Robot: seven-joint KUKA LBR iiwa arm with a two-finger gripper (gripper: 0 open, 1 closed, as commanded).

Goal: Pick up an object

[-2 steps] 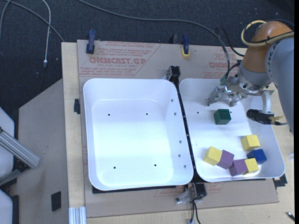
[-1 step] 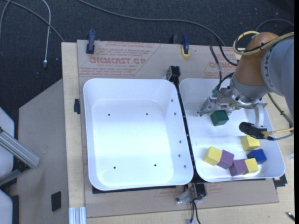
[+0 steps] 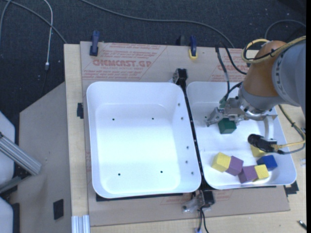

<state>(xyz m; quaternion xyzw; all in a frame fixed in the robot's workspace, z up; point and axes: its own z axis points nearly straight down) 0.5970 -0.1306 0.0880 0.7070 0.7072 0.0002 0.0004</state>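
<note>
robotics lab, test-cell setup: grey arm (image 3: 286, 76) with an orange band reaching in over two white bins (image 3: 141, 96) side by side on a cardboard sheet (image 3: 121, 62) clamped to the surface with blue clamps (image 3: 95, 40). loose cables (image 3: 39, 4) run over dark carpet (image 3: 146, 4), aluminium extrusion (image 3: 19, 159) at left, foam blocks (image 3: 243, 166) as test pieces

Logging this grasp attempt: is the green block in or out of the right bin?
In: the green block sits over the right bin, at the gripper.
</note>
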